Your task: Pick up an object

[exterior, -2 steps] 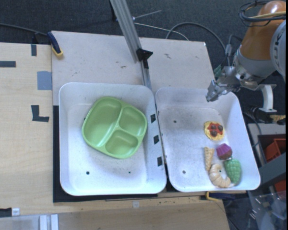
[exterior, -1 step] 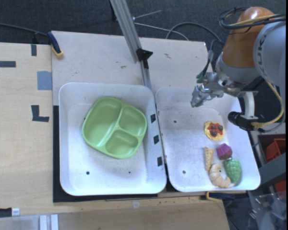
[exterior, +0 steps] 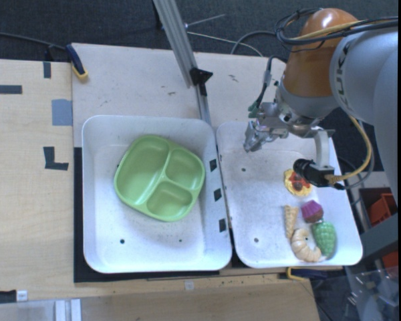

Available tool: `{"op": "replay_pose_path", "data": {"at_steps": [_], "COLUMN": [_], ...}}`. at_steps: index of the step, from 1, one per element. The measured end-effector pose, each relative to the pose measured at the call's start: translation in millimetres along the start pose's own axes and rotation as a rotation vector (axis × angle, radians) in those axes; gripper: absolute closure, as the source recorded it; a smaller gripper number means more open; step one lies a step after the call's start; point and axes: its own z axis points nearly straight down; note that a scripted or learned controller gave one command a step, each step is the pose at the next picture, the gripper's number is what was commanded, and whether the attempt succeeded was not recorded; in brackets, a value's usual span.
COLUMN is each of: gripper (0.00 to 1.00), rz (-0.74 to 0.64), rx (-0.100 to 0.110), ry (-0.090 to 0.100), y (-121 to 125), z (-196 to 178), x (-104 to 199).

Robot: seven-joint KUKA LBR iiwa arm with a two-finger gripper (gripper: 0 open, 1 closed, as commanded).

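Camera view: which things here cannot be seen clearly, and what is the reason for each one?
- Gripper: small and dark over the right bin; the finger state cannot be made out.
- Yellow and red toy: partly hidden by the black part of the arm in front of it.
- Toy foods at the bin's near right corner, purple piece, green piece, croissant-like piece: too small to identify surely.

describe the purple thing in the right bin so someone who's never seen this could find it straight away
Start at the right white bin and go to the cluster of toy food along its right side. The purple piece sits mid-cluster, below the yellow and red piece and just above the green bumpy piece. It is the only purple item there, small and rounded.
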Motion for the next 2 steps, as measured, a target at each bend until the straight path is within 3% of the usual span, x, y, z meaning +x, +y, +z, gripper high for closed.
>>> {"op": "replay_pose_path", "data": {"at_steps": [2], "gripper": [1.00], "rz": [0.001], "rx": [0.001], "ry": [-0.001], "y": [-5.2], "z": [14.1], "x": [103.7]}}
